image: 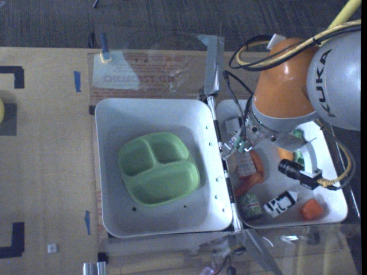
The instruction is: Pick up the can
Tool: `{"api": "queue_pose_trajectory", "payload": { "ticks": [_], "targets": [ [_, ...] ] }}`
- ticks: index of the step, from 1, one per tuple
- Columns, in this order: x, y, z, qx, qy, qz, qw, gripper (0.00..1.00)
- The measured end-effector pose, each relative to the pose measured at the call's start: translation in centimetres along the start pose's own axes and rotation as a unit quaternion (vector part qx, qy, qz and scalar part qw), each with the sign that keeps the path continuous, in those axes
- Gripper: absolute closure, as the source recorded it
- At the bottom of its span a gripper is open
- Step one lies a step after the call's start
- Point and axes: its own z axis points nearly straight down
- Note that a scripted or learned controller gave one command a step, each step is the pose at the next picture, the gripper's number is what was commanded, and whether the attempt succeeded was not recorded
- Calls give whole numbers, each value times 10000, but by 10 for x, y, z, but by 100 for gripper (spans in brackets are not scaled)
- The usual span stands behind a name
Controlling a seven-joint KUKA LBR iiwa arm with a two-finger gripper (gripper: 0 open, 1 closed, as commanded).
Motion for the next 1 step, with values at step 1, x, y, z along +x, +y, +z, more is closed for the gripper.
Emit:
{"api": "queue_pose_trajectory", "payload": {
  "ticks": [1],
  "targets": [
    [-1, 1, -11, -19, -11, 5, 10000, 100]
  ]
}}
